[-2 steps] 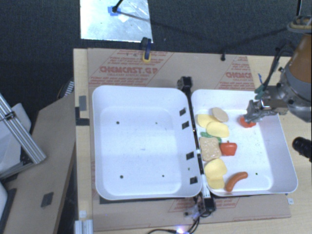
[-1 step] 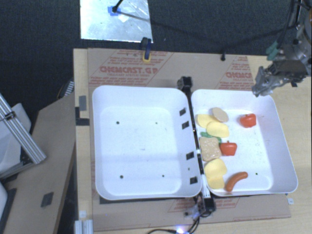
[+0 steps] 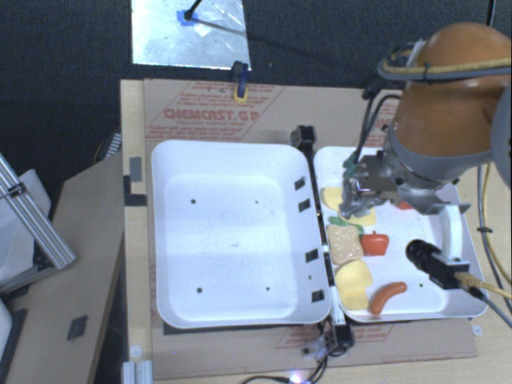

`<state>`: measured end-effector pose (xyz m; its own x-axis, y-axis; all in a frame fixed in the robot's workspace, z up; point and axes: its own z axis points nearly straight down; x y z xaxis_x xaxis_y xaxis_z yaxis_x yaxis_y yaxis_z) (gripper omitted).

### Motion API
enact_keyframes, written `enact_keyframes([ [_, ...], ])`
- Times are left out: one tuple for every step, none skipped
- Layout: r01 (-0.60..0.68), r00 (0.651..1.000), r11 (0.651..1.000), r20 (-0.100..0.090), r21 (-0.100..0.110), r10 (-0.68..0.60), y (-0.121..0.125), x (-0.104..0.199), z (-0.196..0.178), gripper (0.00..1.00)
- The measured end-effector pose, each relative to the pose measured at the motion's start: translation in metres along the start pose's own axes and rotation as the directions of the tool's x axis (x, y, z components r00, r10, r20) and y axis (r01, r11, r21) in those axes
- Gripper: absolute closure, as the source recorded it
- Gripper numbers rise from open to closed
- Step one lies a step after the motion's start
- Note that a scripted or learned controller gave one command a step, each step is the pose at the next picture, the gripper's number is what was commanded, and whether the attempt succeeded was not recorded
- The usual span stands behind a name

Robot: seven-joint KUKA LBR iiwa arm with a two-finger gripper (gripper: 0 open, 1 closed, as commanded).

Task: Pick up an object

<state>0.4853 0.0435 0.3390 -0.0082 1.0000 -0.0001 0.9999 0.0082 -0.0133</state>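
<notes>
Cardboard-topped bench, two white bins — the right bin (image 3: 460, 306) is half hidden by the arm. Gripper (image 3: 356, 202) is lowered over yellow pieces (image 3: 331, 198); its grip cannot be told. Bread slice (image 3: 346, 245), red pepper (image 3: 374, 243), sausage (image 3: 387, 295) are seen nearby.

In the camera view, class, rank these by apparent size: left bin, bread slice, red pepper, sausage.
1. left bin
2. bread slice
3. sausage and red pepper look alike, so I won't rank them.
</notes>
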Motion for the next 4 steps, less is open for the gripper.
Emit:
enact_keyframes([
  [-0.001,1.000,1.000,-0.002,-0.020,0.001,0.043,0.056,-0.045,1.00],
  [0.002,1.000,1.000,-0.003,-0.019,-0.002,0.071,0.127,-0.055,1.00],
  [-0.001,1.000,1.000,-0.002,-0.014,0.001,0.101,0.193,0.048,1.00],
  [-0.003,1.000,1.000,-0.003,-0.020,0.003,0.151,0.190,-0.017,1.00],
])
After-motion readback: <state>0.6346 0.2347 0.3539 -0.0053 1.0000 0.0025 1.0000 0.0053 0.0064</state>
